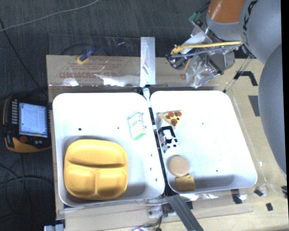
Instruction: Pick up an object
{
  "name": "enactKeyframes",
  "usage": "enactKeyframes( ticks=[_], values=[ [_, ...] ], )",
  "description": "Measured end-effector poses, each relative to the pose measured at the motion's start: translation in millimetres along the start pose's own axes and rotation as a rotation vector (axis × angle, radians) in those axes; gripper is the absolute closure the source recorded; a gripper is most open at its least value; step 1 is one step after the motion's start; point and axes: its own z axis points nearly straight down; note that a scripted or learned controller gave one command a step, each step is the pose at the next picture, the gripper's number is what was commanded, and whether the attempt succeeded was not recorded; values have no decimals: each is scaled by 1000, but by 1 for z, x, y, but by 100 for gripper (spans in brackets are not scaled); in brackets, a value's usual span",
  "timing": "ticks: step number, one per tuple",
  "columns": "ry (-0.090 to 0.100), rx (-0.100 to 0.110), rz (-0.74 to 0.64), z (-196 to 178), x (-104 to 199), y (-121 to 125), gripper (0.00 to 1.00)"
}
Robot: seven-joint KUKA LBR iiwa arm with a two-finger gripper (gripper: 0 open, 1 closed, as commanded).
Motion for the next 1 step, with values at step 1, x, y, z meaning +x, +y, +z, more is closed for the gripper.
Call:
enactKeyframes(
  ticks=[1],
  values=[
    [1,-1,163,-17,-27,83,100]
  ],
)
